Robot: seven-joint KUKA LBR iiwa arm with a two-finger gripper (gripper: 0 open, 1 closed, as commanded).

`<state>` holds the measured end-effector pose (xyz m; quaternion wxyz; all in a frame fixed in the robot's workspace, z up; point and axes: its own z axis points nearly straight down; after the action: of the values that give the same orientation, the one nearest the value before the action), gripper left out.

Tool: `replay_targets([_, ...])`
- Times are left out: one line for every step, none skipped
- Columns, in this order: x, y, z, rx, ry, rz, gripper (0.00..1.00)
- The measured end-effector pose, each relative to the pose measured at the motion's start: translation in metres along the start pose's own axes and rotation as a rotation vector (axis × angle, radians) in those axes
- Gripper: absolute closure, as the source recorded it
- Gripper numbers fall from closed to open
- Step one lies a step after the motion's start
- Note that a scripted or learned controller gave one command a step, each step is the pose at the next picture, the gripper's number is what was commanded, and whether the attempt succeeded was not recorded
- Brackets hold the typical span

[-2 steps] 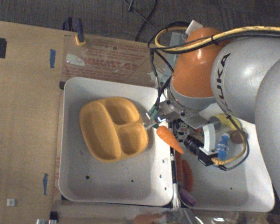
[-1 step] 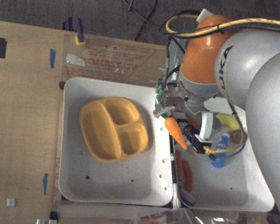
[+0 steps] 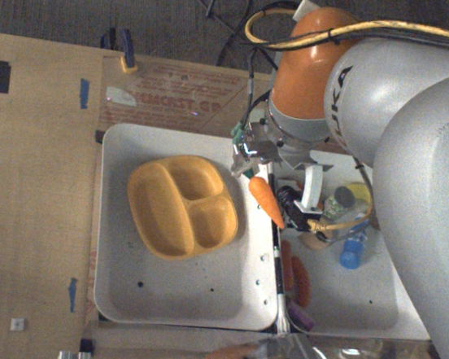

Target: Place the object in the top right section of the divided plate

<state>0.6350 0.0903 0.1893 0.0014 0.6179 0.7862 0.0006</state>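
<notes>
"KUKA" on arm (image 3: 400,91), above carrot (image 3: 266,200)

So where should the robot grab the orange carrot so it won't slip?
Probably around the thick upper end of the carrot, coming straight down from above. It lies slanted near the rim between the two bins, tapering toward its lower right tip, so the fingers would best close across its width, where it is fattest.

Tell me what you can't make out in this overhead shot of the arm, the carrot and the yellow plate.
- End effector: the wrist above covers it, so open or shut is unclear, and whether it holds the carrot.
- Right bin: the arm covers much of it; the items there, including a blue bottle, are partly hidden.
- Divided plate: its sections are in view, but small details are too blurry.
</notes>
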Motion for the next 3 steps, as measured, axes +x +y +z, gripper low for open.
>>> replay_targets([0.006,0.034,0.023,-0.002,-0.001,-0.182,1.0])
replay_targets([0.026,-0.004,0.042,0.003,0.002,-0.106,1.0])
replay_targets([0.006,-0.016,-0.01,-0.001,0.0,-0.01,1.0])
